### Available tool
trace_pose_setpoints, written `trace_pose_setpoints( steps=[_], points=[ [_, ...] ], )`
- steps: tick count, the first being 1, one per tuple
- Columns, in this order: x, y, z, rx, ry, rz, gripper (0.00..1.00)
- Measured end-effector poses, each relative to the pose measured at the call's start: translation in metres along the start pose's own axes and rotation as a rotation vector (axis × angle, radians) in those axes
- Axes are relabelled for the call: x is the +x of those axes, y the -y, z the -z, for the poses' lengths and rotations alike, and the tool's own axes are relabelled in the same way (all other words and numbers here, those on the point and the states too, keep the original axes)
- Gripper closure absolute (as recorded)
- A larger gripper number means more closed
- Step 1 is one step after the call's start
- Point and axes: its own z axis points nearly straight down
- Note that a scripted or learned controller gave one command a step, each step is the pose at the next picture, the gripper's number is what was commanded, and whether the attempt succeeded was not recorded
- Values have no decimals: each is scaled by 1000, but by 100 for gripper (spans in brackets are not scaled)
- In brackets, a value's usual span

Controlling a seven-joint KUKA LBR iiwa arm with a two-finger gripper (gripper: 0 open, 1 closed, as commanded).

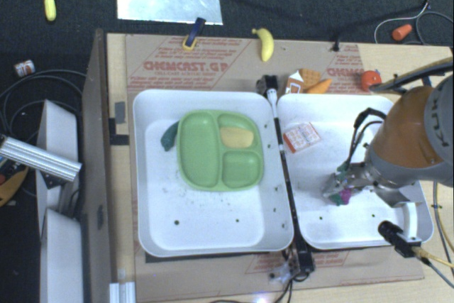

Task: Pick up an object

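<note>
a: as the grey two-finger gripper [343, 189] sits low in the shallow white right-hand bin [312, 223], there's a small purple and green object [345, 195] right at its tip

b: jaws open or shut?

a: can't tell, the wrist hides them, and i can't say the object is between them

b: risks?

a: a miss, i'd judge; something that small could skid off on the slick floor. the white and red printed card [301, 136] lies well apart, the green divided plastic tray [218, 150] is over in the left bin
</note>
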Motion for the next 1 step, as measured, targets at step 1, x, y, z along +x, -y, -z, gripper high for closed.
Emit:
trace_pose_setpoints(
  steps=[1],
  points=[
    [66, 9, 94, -5, 0, 9, 100]
  ],
)
